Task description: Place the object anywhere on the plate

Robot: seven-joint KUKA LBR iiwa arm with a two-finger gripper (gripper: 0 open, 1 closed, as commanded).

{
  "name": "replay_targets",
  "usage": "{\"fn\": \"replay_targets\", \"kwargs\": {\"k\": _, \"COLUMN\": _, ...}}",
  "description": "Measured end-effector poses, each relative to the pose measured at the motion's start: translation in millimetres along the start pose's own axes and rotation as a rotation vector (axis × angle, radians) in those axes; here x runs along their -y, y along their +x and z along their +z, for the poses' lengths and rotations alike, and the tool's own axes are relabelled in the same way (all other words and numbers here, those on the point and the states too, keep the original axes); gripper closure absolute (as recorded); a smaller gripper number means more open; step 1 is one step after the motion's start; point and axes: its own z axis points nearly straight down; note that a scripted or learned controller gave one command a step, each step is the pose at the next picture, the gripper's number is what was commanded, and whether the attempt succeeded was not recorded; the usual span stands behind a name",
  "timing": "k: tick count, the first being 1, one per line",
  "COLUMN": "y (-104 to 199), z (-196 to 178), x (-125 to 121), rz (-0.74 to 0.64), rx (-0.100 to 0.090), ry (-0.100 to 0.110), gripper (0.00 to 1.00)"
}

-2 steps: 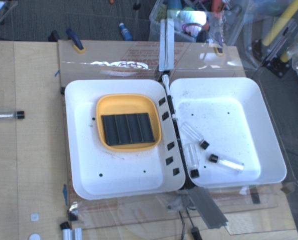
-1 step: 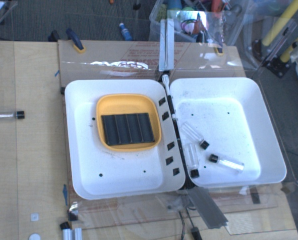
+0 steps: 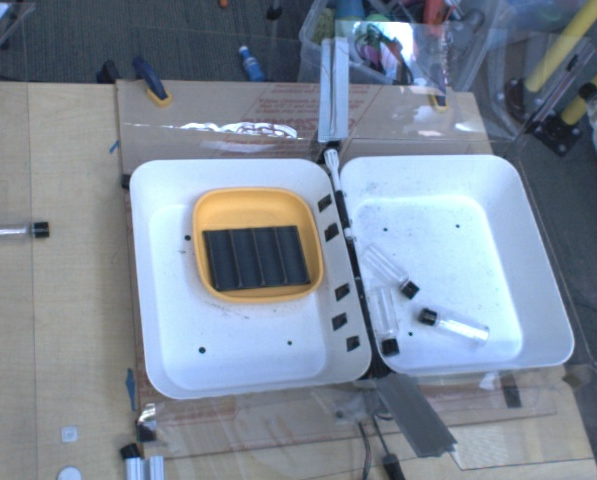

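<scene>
1. Clear plastic tubes with black caps, three together, lie in the right white bin.
2. Yellow squarish plate sits in the left white bin.
3. Claw's state: cannot tell.

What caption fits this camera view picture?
Yellow plate with a black rack in left bin; clear tubes in right bin.
</scene>
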Motion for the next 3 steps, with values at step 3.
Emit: {"fn": "replay_targets", "kwargs": {"k": 3, "y": -9, "z": 73, "x": 2, "rz": -0.469, "rx": 0.0, "ry": -0.002, "gripper": 0.0}}
